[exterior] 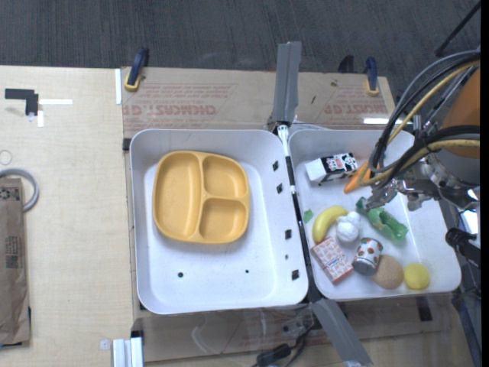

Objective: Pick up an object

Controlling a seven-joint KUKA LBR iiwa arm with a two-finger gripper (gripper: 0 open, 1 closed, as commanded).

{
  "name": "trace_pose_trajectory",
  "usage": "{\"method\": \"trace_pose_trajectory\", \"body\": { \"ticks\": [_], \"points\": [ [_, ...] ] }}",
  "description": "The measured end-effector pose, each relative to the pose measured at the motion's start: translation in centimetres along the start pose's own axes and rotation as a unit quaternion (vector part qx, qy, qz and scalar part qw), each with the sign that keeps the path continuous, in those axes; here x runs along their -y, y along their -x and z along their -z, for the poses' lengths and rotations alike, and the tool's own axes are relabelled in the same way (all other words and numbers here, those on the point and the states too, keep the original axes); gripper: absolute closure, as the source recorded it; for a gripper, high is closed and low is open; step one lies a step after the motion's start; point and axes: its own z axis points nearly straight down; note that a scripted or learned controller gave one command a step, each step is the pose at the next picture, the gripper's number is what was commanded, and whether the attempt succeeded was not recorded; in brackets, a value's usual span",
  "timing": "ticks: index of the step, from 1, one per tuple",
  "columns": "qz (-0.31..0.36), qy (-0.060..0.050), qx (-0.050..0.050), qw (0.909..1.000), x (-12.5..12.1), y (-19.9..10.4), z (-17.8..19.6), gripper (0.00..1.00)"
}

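My gripper [380, 197] hangs low over the right bin [451, 277], coming in from the right under a bundle of cables. Its tip sits just above the upper end of a green toy [388, 224] and right of an orange carrot-like piece [356, 180]. Close by lie a yellow banana [327, 221], a white round object [348, 228], a black-and-white carton [331, 166], a pink box [331, 259], a small patterned can [367, 255], a brown oval [389, 271] and a yellow lemon [416, 276]. I see nothing held in the gripper.
The left bin [153, 281] holds a yellow divided plate [202, 196]. A metal divider [286, 90] runs between the bins. Cardboard lies behind the bins, and a wooden bench top with a brown bag [11, 258] is at the far left.
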Motion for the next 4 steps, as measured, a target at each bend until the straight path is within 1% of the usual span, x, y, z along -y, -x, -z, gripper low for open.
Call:
{"method": "trace_pose_trajectory", "body": {
  "ticks": [1,2,3,4],
  "points": [
    [0.016,0.000,0.000,0.9999,0.9,8.0,-9.1,0.00],
    [0.016,0.000,0.000,0.9999,0.9,8.0,-9.1,0.00],
    [-0.023,0.000,-0.007,0.9997,-2.5,8.4,-12.9,0.00],
    [-0.025,0.000,-0.002,0.9997,-2.4,8.8,-12.1,1.00]
  ]
}}
